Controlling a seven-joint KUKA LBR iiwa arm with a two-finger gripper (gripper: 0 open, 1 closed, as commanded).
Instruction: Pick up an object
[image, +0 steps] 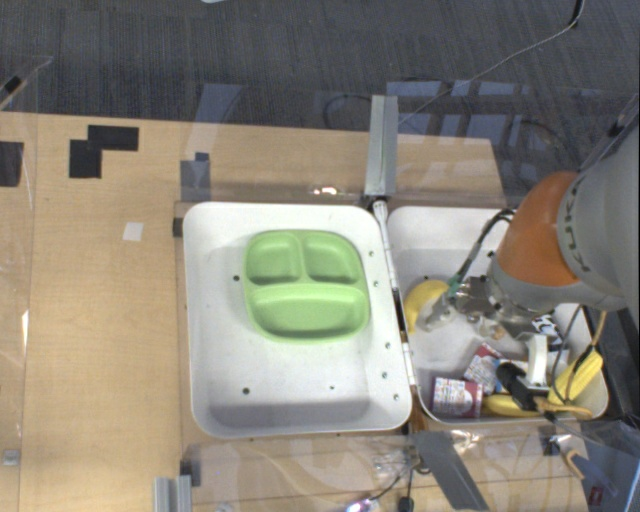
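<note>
The landmark here is the green three-compartment plastic plate (304, 284), which lies flat near the middle of the left shallow white bin (215, 390). To the right of the plate, past the metal divider where the two rims meet, sits the right shallow white bin (440, 235).

The grey arm with its orange band (535, 245) reaches in from the right, well clear of the plate, and bends down over the right bin. Its two-finger gripper (440, 312) hangs low just right of the divider, level with the plate's lower compartment. Cables and the wrist body cover it, so I cannot tell how the gripper is set or whether it has hold of anything.

A rounded yellow object (424, 297), perhaps a toy fruit, lies right at the gripper, on the side towards the plate; whether the two touch I cannot tell. Farther from the plate, towards the bin's lower edge, lies a small box with a red and white label (455, 395). Right of that box is a yellow banana-shaped piece (512, 405), and another long yellow piece (580, 373) leans in the bin's far right corner, among some small dark and white items that are too cluttered to name.
</note>
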